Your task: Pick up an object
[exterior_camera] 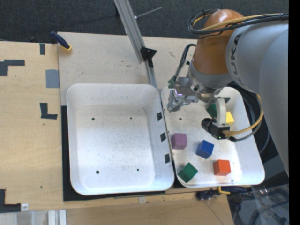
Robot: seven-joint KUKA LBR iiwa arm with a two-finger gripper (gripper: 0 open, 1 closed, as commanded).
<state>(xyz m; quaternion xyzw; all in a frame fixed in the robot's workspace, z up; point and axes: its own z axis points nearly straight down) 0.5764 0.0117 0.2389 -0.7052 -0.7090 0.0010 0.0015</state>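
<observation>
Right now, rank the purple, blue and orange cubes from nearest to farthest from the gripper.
Measured from the gripper:
1. Purple cube, just below it near the right bin's left wall.
2. Blue cube, mid-bin, further right.
3. Orange cube, near the bin's lower right corner.

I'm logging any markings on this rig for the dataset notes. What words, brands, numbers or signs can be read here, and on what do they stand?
"KUKA" reads sideways in dark letters on the grey arm, partly cut by the orange band.
No other text can be read; the blocks and both bins carry none that I can see.
</observation>
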